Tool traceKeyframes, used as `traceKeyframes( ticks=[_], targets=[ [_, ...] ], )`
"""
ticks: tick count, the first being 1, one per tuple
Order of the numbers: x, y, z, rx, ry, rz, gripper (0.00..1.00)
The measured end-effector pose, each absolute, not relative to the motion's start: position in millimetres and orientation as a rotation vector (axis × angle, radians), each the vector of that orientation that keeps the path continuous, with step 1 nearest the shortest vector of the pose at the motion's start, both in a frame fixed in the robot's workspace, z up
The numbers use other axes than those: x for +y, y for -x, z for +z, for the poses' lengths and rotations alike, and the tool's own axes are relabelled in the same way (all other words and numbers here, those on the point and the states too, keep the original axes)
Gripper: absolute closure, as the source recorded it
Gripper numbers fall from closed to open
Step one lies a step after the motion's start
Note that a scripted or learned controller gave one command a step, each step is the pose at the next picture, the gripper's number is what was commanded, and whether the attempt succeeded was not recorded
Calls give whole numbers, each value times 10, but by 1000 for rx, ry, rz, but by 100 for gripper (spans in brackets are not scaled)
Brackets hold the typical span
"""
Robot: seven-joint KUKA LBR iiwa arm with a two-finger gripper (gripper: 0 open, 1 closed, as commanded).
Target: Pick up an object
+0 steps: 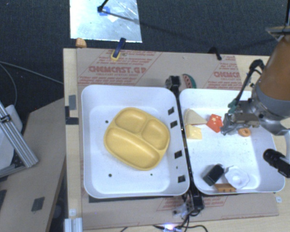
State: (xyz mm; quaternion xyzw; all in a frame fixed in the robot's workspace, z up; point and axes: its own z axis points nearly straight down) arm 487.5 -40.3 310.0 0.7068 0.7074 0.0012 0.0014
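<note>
My gripper (233, 125) hangs low over the right bin (261, 153), in its upper middle part. A red-orange block (213, 123) lies just to its left. A small orange ring (244, 132) lies just to its right, partly under the gripper body. Further left are a pale cheese-like wedge (193, 116) and a yellow square slice (194, 132). Near the bin's front edge lie a black object (213, 174), a white cup-like piece (237, 177) and a thin orange bar (225, 188). I see nothing lifted off the bin floor.
The left bin (94, 129) holds a yellow divided plate (137, 137). A black divider with clips (180, 134) runs between the bins. The grey arm with its orange band (280, 76) comes in from the right. A black part (279, 161) juts over the right bin's edge.
</note>
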Motion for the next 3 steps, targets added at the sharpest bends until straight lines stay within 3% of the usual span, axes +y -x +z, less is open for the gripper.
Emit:
traceKeyframes(
  ticks=[3],
  targets=[
    [-371,-4872,2691,2221,-2220,2,100]
  ],
)
